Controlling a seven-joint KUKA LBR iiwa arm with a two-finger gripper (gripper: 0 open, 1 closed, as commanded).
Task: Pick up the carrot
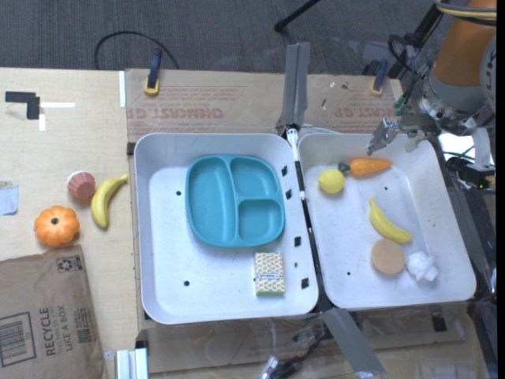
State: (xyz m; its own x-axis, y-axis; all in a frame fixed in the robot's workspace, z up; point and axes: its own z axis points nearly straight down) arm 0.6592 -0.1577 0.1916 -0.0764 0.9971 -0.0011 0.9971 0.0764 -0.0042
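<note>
Orange tapered plastic carrot point(368, 166) lying horizontally in frame, just lower left of metal two-finger claw point(382, 138); claw state unclear.

The arm point(461, 46) is seen at the upper right of the camera view, entering from the right edge. Its orange band is turned toward the camera above a grey wrist point(451, 105), which is angled down and to the left. The gripper point(384, 139) is carried at the end of the wrist, pointed down and leftward, with its thin metal tips held low.
</note>
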